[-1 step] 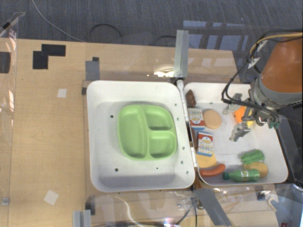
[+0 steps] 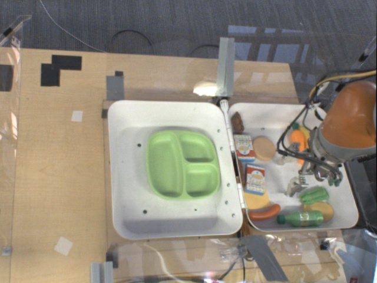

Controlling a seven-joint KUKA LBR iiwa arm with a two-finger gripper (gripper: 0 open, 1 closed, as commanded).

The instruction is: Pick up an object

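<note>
just beside the green toy (image 2: 313,194), the hand (image 2: 300,184) hangs, grip state unclear.

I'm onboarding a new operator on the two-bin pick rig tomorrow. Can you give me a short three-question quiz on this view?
1. True or false: the green divided tray lies in the same bin as the green bottle.
2. Multiple choice: the arm's gripper is over which bin? A) the left bin B) the right bin C) neither, it is over the bare bench.
3. Fill in: along the right bin's near edge, the red sausage lies to the ______ of the green bottle, as seen in this view.

Key: 1. False, the tray is in the left bin and the bottle in the right. 2. B. 3. left.
</note>
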